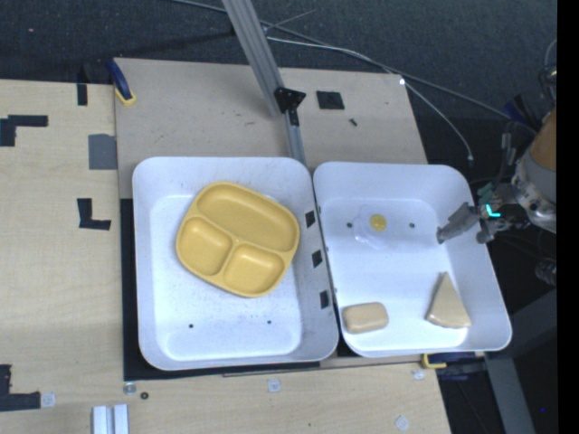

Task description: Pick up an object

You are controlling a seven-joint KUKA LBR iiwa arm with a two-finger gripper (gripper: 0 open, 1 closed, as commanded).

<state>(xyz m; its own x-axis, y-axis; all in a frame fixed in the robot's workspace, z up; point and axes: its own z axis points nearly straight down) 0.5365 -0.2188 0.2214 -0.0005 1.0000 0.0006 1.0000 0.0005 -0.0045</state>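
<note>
Pale wooden bench boards (54,242), marked with dark tape, carry two shallow white plastic bins, and the right-hand bin (407,181) serves as the landmark. At that bin's right rim, just above its wall, hangs the grey two-finger gripper (466,222); one dark finger slants down and left over the rim, and it has nothing between its fingers, though how far they are parted I cannot tell at this size. The step in hand appears to be the approach to a pick, and doing it well probably means choosing one target, centring squarely above it, and descending straight so the fingers straddle it rather than nudge it against the bin wall. Nearest, in the bin's near right corner, lies a tan wedge-shaped block (448,303), matte, pointed toward the gripper, close beside the wall, so clearance there looks tight. Along the bin's near edge to the left rests a tan rounded rectangular block (365,316), smooth and low. Toward the bin's far middle sits a small yellow round piece (377,223). Beside it, the left-hand bin (149,242) holds a yellow three-compartment plastic plate (237,239).
</note>
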